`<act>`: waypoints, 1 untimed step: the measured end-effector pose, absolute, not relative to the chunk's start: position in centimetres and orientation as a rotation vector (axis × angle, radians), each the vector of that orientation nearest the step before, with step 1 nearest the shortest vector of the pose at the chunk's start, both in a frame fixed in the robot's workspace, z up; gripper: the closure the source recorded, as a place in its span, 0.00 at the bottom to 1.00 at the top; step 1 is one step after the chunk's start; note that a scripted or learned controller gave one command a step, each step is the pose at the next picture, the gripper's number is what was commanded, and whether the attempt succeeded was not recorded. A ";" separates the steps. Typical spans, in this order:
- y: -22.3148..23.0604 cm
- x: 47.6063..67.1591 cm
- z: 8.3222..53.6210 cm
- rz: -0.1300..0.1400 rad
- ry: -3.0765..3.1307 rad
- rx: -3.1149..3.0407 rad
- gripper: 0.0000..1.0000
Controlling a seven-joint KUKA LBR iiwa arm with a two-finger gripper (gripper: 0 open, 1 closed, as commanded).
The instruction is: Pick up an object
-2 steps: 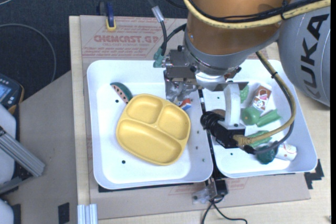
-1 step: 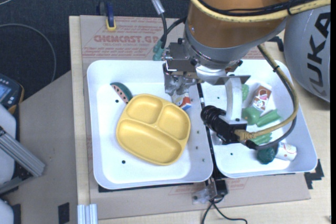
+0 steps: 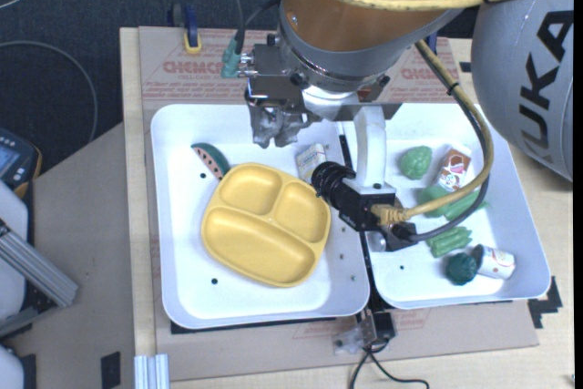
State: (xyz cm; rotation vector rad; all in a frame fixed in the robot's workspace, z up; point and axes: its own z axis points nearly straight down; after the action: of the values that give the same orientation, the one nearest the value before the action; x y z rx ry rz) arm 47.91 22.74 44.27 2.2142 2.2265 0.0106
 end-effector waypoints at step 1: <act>22.4 47.8 36.4 -0.014 2.222 2.226 1.00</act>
State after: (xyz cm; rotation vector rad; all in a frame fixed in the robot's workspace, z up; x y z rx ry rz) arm 47.82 22.43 36.44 2.2256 2.2224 -0.0144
